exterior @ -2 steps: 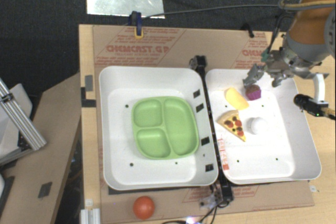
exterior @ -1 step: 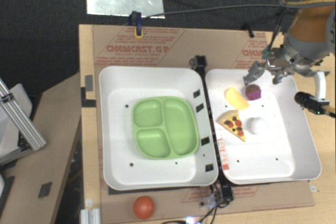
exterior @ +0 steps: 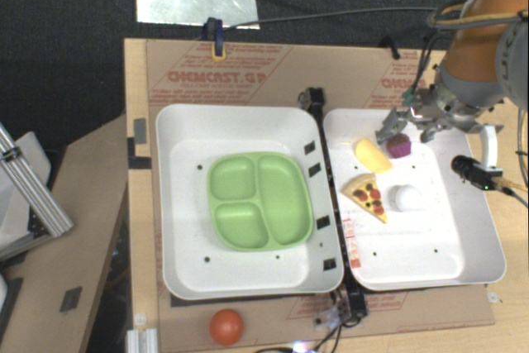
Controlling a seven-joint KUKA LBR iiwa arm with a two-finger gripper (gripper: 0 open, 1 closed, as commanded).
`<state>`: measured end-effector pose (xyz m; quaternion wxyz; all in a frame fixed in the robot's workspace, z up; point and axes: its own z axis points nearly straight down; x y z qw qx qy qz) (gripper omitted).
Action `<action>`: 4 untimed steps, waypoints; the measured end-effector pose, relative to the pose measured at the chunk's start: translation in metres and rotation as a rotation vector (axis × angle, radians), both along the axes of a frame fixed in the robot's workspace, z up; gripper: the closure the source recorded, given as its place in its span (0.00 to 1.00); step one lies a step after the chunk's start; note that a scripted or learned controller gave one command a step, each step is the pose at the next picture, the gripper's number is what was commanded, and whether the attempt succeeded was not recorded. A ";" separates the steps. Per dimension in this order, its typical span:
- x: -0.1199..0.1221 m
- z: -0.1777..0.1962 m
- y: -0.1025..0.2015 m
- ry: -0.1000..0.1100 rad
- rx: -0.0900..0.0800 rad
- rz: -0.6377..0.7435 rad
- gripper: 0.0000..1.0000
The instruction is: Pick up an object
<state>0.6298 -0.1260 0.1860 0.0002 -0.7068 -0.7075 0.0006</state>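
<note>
The right bin (exterior: 463,260) holds a yellow block (exterior: 372,155), a small purple object (exterior: 400,147), a pizza-slice toy (exterior: 366,196) and a white rounded object (exterior: 405,197). My gripper (exterior: 410,131) hangs over the far part of this bin, reaching in from the right. Its two fingers (exterior: 389,129) stand apart, so it is open with nothing held between them. The purple object lies just in front of and below the fingertips, with the yellow block touching it on the left.
A green three-compartment tray (exterior: 260,202) lies in the left bin (exterior: 178,178). A red-orange ball (exterior: 226,326) rests on the bench in front of the bins. Black clips (exterior: 314,100) join the bins along the middle divider.
</note>
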 end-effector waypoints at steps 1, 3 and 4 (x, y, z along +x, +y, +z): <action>-0.007 -0.052 -0.007 0.000 0.000 0.000 0.00; -0.006 -0.090 -0.007 -0.005 0.000 0.000 1.00; -0.004 -0.029 0.001 -0.009 0.000 0.004 1.00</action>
